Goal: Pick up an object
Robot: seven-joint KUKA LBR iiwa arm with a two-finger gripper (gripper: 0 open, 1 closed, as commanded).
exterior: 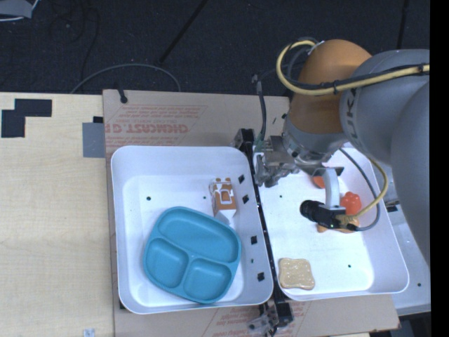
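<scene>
1. Smooth, faintly glossy white plastic is seen in the left bin (126,188) and the right bin (382,272).
2. Matt blue plastic is shown by the divided tray (191,253).
3. Pale, matt wood is presented by the surface (49,223).
4. Brown printed cardboard (175,121) is seen under the bins.
5. A rough, tan finish is shown by the waffle-like piece (296,273).
6. Smooth grey and orange casing is seen on the arm (372,104).

From my remote seat the arm (393,111) is chunky smooth grey casing with a rounded orange band (330,83) above the wrist. A yellow cable (302,65) loops around the orange part, with a black one alongside. The gripper (270,168) looks like grey metal, I think, but it's blurry.
</scene>
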